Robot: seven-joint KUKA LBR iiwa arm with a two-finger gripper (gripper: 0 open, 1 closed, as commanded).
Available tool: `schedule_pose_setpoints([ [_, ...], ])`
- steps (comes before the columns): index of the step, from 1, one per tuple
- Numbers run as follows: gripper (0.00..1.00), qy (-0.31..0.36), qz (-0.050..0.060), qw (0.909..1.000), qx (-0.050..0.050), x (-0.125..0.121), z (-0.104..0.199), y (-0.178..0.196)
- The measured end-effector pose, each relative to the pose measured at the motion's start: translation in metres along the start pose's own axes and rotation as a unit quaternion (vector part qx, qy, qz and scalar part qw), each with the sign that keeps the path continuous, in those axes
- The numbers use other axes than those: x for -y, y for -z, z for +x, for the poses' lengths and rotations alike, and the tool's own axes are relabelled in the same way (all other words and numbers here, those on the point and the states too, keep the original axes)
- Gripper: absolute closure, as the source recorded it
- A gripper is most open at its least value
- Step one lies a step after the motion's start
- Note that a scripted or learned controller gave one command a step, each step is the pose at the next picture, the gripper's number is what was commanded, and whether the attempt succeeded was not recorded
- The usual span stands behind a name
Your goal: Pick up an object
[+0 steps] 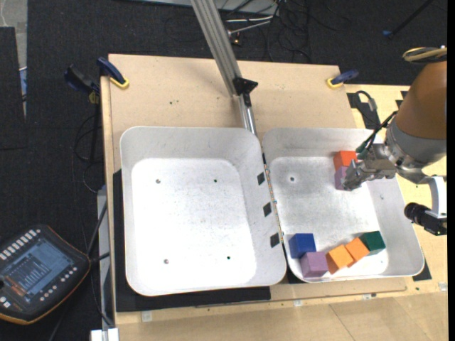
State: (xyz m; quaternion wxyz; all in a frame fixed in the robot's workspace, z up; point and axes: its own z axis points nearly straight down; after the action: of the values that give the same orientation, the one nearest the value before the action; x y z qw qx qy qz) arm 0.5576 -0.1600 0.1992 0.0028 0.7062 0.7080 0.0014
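One fixed cam sat high over the bench (213, 98), looking down at a slant from the near side. It took in both white bins, left bin (142, 155) & right bin (405, 261), w/ dark floor at the far edge. The arm (426, 112) came in from the right.

Two white bins (192, 137); six blocks (302, 244).

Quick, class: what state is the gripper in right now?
Gripper: cannot be told; it sits low in the right bin by an orange block.
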Motion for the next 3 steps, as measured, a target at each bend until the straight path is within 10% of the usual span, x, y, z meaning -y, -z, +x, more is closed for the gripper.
schedule_pose_setpoints([
  [1, 1.0, 0.0, 0.0, 1.0, 0.0, -0.002, 0.0, 0.028],
  [3, 1.0, 0.003, 0.003, 1.0, -0.002, 0.02, 0.096, 0.045],
])
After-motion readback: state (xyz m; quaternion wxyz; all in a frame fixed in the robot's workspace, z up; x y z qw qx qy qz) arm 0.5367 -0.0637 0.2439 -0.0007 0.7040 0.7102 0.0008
